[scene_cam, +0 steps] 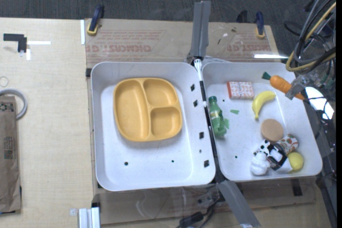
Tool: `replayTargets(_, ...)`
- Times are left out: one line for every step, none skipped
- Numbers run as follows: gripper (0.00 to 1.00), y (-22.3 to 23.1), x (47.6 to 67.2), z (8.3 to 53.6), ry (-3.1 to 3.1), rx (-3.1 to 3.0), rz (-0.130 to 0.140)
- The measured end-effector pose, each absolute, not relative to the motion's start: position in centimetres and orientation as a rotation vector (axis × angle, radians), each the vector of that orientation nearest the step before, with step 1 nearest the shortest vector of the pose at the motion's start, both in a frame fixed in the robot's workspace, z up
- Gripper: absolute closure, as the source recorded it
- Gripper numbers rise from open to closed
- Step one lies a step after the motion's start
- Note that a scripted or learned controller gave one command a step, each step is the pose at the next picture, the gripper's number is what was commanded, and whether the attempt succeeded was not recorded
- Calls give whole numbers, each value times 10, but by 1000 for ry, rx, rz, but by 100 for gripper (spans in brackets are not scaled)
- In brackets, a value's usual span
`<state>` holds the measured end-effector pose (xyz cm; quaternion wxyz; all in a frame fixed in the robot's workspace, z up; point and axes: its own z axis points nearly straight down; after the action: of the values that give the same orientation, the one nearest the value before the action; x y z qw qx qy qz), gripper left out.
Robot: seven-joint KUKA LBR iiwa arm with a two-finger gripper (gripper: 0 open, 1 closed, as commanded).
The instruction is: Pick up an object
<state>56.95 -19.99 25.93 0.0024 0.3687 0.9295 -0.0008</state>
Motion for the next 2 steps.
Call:
replayTargets(100,-150,555,256,3002,915,-1)
replayTargets(100,-142,597,237,3109,415,-1)
